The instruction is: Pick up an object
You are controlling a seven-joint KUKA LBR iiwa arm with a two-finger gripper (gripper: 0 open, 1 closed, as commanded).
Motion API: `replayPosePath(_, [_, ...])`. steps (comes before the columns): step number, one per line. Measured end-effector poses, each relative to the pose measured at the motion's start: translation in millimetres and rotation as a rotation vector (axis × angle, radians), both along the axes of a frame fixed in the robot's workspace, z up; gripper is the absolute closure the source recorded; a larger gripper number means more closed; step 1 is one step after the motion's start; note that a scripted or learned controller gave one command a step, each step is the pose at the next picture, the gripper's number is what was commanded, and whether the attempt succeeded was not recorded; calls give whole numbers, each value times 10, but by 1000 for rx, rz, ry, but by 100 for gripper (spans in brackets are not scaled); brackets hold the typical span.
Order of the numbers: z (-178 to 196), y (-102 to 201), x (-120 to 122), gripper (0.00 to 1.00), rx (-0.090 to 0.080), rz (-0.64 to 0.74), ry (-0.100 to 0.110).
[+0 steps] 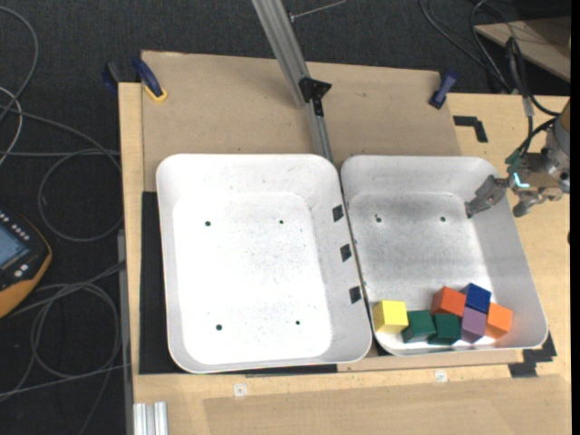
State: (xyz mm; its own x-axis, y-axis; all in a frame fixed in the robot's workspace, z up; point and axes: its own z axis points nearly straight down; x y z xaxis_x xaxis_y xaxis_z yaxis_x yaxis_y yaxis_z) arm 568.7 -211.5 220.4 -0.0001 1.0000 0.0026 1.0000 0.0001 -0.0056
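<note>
Two shallow white bins sit side by side on the tabletop [227, 89]. The left bin [249, 261] has only dark speckles and a few small dots on its floor. The right bin [435, 243] holds a cluster of small blocks packed along its near edge, toward the near right corner: a yellow block [391, 314] at the left end, two green blocks [432, 326] just beside it, an orange block [448, 300] behind them, a blue block [478, 294] touching the orange one, a purple block [474, 323] below the blue, and another orange block [499, 318] at the right end. The pincer [505, 198] hangs over the right bin's far right corner, well apart from the blocks, its two fingers spread and nothing between them. A grey metal pole [290, 53] slants down to the gap between the bins at their far edge.
</note>
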Motion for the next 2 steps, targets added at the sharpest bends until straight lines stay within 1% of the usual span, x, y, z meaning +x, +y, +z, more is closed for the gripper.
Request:
replayPosePath(1, [27,0,10,0,-2,2,-4])
replayPosePath(2, [-542,94,46,0,0,2,1])
